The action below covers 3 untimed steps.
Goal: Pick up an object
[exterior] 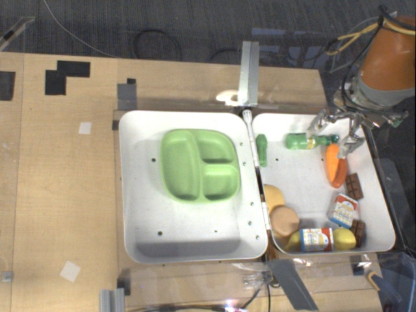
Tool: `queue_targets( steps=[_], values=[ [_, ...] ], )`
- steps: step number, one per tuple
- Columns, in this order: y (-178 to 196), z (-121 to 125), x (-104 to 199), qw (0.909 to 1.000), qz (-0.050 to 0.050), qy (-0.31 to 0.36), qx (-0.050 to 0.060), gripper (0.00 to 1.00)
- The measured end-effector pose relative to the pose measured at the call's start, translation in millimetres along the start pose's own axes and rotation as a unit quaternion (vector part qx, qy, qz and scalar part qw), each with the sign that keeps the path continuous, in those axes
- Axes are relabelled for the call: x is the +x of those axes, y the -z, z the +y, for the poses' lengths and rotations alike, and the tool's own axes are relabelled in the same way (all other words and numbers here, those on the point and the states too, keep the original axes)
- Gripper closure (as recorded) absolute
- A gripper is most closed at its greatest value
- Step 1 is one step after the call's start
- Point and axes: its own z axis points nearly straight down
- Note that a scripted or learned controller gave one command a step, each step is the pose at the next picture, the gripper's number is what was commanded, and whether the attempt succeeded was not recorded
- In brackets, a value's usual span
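My gripper (337, 130) hangs over the far part of the right bin (305, 174), its metal fingers spread apart with nothing between them. Just below it lies an orange carrot (335, 166). To its left a green bottle (300, 141) lies on its side. A small green piece (261, 149) rests by the divider. Chocolate bars (353, 186) lie at the right wall. A small carton (343, 210), a lemon (345, 238), a labelled can (315, 239) and round bread pieces (283, 219) crowd the near end.
The left bin (140, 194) holds a green sectioned plate (199, 164). A metal post (249, 73) stands behind the bins' shared wall. Cables hang near the arm's orange band (389, 57) at the upper right.
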Motion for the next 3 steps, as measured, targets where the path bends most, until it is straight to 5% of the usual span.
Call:
queue_targets(
  steps=[1,2,3],
  values=[
    [-61,27,-3,0.9981,0.000,0.061,-0.003,0.00],
    [-61,80,3,0.9939,0.000,0.111,-0.005,0.00],
    [-48,15,-12,0.9770,-0.001,0.213,-0.004,0.00]
  ],
)
